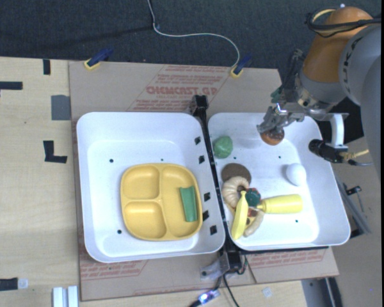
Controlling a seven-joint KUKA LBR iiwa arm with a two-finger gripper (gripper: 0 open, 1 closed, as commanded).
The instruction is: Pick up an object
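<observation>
Bench surface carries two shallow white plastic bins set side by side, the left bin [96, 171] and the right bin [320, 222], touching along a dark central divider. We see the grey arm with its orange band [329, 50] entering from the right, and the two-finger gripper [273, 128] positioned over the far part of the right bin. Between its fingertips we see a small round brownish-orange object [272, 136], so the fingers appear to pinch this object; we cannot tell whether it is raised off the bin floor or resting on it. In the right bin we also find a round green ball-like object [223, 146] near the divider at the far side, a flat dark brown disc [235, 172] just nearer than it, and a small white egg-shaped object [296, 174] toward the right wall. At the near side of this bin lies a cluster: a pale beige ring-shaped item [232, 192], a yellow banana [240, 219] leaning against it, a small dark green and red piece [252, 197] on top, and a yellow cylindrical bottle [281, 204] lying on its side and pointing to the right. The left bin contains a yellow plastic plate with three compartments [159, 201], and a flat green rectangular block [189, 203] rests in its right compartment. A thin white cable [179, 34] runs across the dark floor beyond the bench.
</observation>
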